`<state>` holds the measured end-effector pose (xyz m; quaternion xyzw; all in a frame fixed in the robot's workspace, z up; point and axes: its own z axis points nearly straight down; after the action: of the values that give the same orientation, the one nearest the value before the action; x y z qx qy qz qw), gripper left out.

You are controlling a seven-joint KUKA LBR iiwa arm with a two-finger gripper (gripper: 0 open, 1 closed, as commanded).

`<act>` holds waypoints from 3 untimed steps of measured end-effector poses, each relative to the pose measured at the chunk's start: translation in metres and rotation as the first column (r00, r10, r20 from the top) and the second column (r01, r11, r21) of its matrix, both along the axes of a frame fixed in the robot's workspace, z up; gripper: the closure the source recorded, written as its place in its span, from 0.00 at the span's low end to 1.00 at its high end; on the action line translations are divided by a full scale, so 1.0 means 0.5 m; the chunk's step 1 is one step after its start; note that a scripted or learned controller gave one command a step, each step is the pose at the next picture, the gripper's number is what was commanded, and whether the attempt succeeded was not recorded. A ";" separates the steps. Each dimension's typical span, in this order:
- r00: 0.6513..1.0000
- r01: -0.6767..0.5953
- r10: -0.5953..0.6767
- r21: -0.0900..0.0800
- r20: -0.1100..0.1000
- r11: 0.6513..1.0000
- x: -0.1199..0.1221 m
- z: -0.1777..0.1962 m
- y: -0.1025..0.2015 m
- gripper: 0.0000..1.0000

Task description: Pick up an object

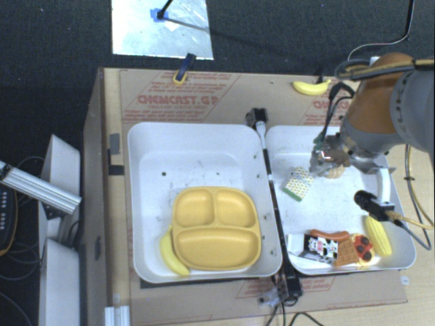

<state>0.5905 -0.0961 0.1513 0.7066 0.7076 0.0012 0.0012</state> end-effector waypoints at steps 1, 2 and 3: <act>1.000 -0.001 0.001 0.000 0.002 1.000 0.002 0.021 0.000 1.00; 1.000 -0.002 0.002 0.001 0.004 1.000 0.003 0.042 0.000 1.00; 1.000 -0.002 0.002 0.001 -0.002 1.000 -0.050 0.066 0.034 1.00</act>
<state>0.5657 -0.0789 0.1844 0.7058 0.7085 0.0009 -0.0001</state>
